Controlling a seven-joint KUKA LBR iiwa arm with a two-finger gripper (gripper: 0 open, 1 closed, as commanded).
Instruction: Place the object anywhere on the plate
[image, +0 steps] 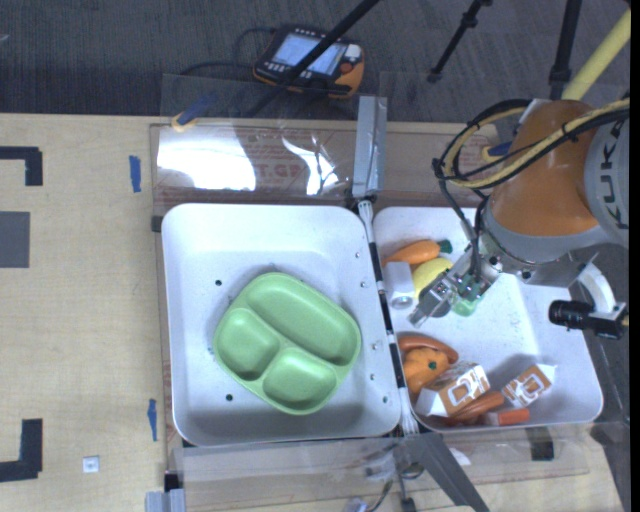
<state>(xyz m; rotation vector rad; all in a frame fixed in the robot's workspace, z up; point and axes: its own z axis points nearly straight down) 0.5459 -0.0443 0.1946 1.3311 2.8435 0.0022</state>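
A green plate (288, 342) with three compartments lies in the left bin (190, 250) and has nothing on it. My gripper (436, 298) is low over the upper left part of the right bin (570, 345). It sits just below a yellow toy (428, 272) and an orange carrot (415, 251), and right of a small white cylinder (401, 284). Whether it touches any of them is unclear. The arm's grey and orange wrist (545, 195) hangs over the bin's far right side.
At the right bin's front lie an orange toy fruit (425, 358) and two orange-and-white cartons (465, 385) (530, 384). A metal divider (380, 300) separates the bins. A handheld controller (308, 60) rests behind the bench.
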